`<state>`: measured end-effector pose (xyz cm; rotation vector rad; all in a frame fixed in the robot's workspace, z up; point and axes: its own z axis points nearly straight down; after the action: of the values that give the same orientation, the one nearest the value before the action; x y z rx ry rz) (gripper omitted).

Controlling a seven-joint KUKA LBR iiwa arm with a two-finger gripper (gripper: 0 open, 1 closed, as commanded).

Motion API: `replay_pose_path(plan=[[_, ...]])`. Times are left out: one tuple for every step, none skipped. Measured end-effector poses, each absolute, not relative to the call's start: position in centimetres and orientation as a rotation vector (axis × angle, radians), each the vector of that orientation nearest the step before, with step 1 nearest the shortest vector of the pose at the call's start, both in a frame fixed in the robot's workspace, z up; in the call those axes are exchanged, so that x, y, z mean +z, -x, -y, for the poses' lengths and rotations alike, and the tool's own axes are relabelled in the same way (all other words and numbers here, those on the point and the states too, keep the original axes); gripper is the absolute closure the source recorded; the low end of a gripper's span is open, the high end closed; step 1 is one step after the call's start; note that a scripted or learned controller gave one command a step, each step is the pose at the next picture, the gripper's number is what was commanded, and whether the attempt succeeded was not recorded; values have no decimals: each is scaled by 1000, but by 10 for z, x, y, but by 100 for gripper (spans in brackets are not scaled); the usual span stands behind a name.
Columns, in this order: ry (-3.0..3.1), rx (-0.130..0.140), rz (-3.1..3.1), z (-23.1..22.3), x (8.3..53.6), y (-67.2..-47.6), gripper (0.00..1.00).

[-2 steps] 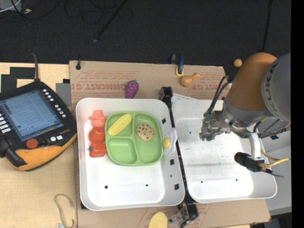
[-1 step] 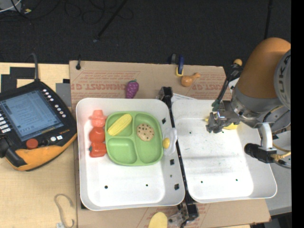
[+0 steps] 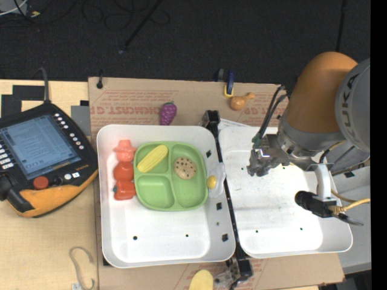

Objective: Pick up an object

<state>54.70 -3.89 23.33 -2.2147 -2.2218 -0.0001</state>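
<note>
Light falls bright and even from overhead. The two white bins (image 3: pixel 160 246) glare almost blown out, with only thin, soft shadows under the green tray (image 3: pixel 158 192). Beyond the surface (image 3: pixel 36 246) the back of the room drops near black. The picture is slightly soft and grainy, finer details smeared.

A pale wooden bench (image 3: pixel 36 246) filled the lower frame, with a brown cardboard sheet (image 3: pixel 139 101) spread over it toward two o'clock. Dark carpet (image 3: pixel 181 35) lay beyond at twelve o'clock, crossed by loose black cables (image 3: pixel 142 17).
</note>
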Motion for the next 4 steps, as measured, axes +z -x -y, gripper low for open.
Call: replay_pose_path(plan=[[2213,1,2222,-15,236,-529,100],[2220,6,2217,-16,218,-529,100],[2221,3,2218,-16,218,-534,100],[2222,2,2218,-15,221,-539,100]])
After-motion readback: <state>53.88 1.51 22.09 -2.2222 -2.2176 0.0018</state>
